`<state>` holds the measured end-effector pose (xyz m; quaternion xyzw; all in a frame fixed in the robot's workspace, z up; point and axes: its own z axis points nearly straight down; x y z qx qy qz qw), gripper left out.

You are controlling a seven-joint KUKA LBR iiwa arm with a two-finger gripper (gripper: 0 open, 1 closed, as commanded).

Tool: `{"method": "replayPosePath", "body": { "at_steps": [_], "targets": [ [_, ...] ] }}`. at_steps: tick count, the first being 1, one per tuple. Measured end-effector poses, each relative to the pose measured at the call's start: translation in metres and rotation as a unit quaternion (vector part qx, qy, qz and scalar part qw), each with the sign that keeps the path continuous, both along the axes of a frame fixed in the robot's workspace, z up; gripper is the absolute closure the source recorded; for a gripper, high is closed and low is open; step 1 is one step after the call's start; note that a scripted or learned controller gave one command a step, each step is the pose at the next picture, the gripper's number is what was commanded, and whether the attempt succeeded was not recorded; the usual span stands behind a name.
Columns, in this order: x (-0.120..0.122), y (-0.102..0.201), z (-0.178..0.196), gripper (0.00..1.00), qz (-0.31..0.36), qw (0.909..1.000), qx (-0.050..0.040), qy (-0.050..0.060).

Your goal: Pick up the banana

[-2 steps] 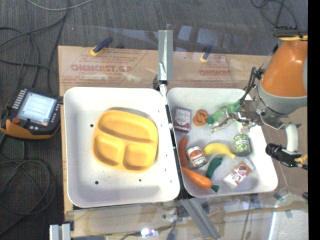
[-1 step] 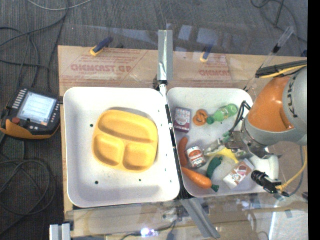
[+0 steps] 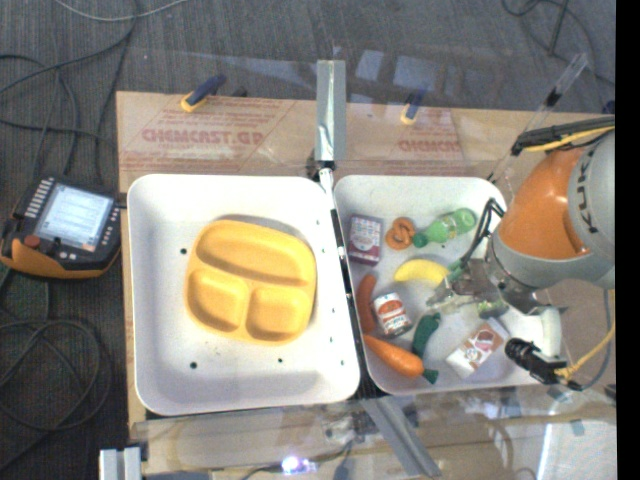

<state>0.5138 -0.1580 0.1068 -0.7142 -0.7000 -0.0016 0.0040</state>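
Note:
The yellow banana lies in the middle of the right bin, curved, with its ends pointing left and right. My gripper hangs low over the bin just right of and slightly below the banana's right end, close to it. The grey wrist with its orange band reaches in from the right. No object shows in the gripper.
Crowding the banana are a green bottle, an orange piece, a small purple box, a red can, a carrot, a dark green item and a white carton. The left bin holds a yellow divided tray.

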Motion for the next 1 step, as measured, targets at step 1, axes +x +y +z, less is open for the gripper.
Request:
{"method": "replayPosePath", "body": {
  "at_steps": [1],
  "targets": [
    [0.0000, -0.0001, 0.0000, 0.00, 0.000, 1.0000, -0.0001, 0.000]
  ]
}}
